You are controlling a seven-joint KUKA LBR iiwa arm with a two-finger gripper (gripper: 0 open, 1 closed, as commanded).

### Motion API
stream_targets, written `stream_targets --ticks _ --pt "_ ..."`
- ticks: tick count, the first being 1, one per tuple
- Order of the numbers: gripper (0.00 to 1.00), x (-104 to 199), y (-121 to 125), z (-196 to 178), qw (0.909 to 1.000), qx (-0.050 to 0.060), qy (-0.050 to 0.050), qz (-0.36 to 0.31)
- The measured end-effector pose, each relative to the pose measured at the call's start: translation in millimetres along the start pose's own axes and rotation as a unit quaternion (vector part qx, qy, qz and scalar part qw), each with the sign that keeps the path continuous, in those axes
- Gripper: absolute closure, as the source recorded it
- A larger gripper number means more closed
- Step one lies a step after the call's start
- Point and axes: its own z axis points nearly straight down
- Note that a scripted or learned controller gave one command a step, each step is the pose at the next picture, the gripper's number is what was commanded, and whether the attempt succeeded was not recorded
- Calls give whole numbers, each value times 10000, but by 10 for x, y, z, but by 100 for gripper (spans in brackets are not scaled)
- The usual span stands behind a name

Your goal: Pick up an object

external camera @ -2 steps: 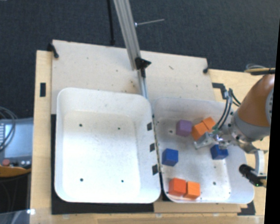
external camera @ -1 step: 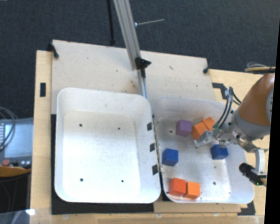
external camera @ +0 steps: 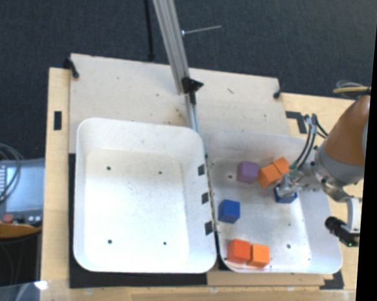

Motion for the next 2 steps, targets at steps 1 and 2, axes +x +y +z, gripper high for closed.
stream_targets --ticks 1,2 --pt "100 -74 61 -634 9999 88 50 -32" --pt "100 -110 133 -1277 9999 83 49 -41"
